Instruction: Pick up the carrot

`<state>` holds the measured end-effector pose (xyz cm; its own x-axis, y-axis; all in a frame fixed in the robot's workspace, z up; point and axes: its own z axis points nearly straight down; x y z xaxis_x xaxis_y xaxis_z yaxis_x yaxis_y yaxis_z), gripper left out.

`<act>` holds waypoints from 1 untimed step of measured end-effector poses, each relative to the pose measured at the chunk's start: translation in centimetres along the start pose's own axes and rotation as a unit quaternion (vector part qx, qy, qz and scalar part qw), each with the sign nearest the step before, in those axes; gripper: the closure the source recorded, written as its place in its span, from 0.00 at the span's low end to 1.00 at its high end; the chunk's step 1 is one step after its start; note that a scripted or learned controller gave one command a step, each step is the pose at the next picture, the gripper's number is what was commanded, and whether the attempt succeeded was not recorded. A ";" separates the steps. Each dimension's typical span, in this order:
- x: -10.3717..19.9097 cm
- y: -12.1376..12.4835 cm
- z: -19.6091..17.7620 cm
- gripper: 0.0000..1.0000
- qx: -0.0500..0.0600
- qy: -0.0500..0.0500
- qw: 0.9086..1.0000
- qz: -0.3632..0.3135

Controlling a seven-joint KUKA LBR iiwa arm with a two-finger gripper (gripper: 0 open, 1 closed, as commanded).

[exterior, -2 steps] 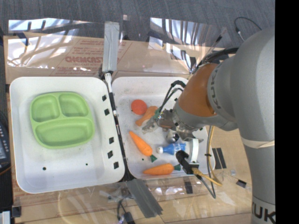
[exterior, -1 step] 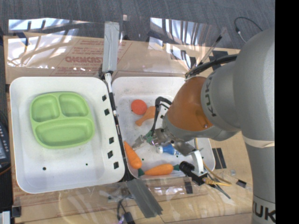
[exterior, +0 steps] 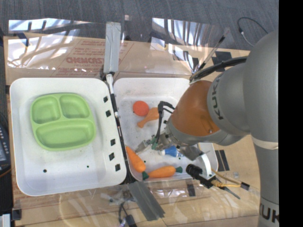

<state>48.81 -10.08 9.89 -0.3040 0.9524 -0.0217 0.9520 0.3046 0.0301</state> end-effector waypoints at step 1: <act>-0.2 0.2 -0.4 0.00 -0.004 -0.001 0.994 -0.109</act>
